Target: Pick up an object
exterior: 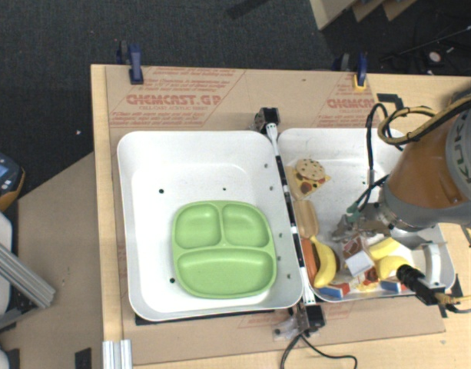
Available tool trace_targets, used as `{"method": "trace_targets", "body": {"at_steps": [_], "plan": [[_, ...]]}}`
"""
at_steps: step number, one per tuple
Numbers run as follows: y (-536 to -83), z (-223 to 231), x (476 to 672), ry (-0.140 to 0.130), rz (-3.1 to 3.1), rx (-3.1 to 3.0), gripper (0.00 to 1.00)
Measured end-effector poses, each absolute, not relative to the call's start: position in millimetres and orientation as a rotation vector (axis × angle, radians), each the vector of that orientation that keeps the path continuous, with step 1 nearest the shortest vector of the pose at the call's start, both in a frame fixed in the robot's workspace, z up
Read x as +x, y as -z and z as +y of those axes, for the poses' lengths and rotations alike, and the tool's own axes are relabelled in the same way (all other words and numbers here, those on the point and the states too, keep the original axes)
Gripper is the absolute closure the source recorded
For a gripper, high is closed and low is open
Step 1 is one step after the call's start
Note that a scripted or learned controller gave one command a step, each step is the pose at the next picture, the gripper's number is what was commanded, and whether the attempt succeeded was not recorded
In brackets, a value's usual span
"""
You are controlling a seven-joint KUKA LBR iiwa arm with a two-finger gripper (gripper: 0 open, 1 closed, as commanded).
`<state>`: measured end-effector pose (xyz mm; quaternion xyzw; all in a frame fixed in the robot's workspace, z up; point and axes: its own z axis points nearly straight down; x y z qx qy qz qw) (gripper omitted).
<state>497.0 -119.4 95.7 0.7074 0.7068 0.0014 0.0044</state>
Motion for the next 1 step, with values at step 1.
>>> {"method": "trace_targets", "body": {"at_steps": [1], "plan": [[-220.4,-42.4,520.0,-0.020,2.227,2.202,1.00]]}}
